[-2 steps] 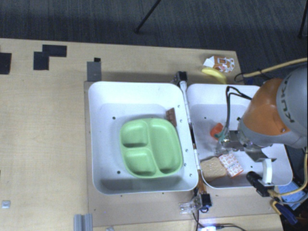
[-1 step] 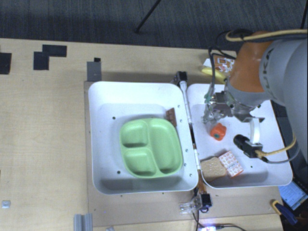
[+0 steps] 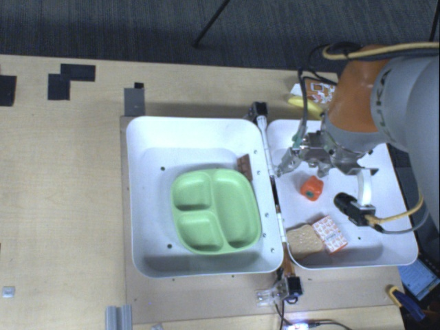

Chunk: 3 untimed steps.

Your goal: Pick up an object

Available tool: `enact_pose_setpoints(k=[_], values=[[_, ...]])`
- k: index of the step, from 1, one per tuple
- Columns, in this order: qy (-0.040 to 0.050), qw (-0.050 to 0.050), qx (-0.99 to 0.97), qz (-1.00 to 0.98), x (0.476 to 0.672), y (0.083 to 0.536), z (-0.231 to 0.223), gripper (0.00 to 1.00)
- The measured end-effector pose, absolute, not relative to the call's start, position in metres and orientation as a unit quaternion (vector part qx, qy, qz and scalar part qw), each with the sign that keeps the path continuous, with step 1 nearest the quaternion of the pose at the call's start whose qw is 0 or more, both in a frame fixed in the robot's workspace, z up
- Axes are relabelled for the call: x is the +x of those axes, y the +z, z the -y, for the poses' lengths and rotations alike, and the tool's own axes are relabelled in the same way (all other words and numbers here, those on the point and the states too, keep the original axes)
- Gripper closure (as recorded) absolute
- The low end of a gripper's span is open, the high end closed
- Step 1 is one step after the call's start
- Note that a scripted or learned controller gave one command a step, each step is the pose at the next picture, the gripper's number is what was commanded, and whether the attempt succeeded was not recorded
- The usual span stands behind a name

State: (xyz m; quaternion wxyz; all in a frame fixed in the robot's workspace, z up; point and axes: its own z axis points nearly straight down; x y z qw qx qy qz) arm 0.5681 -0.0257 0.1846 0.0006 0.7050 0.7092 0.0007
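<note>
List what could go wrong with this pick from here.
1. The orange toy is small and rounded and lies just off the gripper, so a descent could miss it or knock it away.
2. The gripper hangs close to the right bin's left wall, so it may clip that wall on the way down.
3. The tan block and patterned box touch each other, so going for one would likely push the other.

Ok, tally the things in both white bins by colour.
Green: 1, divided plastic plate
Brown: 1, small flat piece beside the plate
Orange: 1, small rounded toy
Tan: 1, square bread-like slice
Red-and-white: 1, patterned flat packet
Total: 5
</note>
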Motion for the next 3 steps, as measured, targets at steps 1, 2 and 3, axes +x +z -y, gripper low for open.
enact_pose_setpoints(k=[1, 2, 3], values=[[0.0016, 0.003, 0.706, -0.708, 0.565, 0.086, 0.090, 0.00], [0.0035, 0.005, 0.704, -0.710, 0.567, 0.098, 0.089, 1.00], [0.0012, 0.001, 0.705, -0.709, 0.506, 0.185, 0.058, 1.00]])
